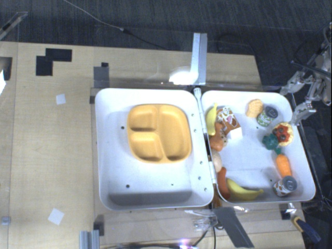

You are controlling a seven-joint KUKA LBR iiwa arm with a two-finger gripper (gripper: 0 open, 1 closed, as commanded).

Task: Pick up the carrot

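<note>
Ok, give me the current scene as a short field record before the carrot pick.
target: carrot, lying in the right bin near its right wall
neighbours: green toy just above it, small can just below it
other items: banana at the bin's bottom edge
left bin: holds a yellow divided tray
gripper: at the right bin's upper right rim, apart from the carrot

No text, brand, number or sign could be read anywhere. The two cans (pixel 266 115) (pixel 285 185) in the right bin (pixel 306 154) bore labels, but their print was too small and blurred to make out.
</note>
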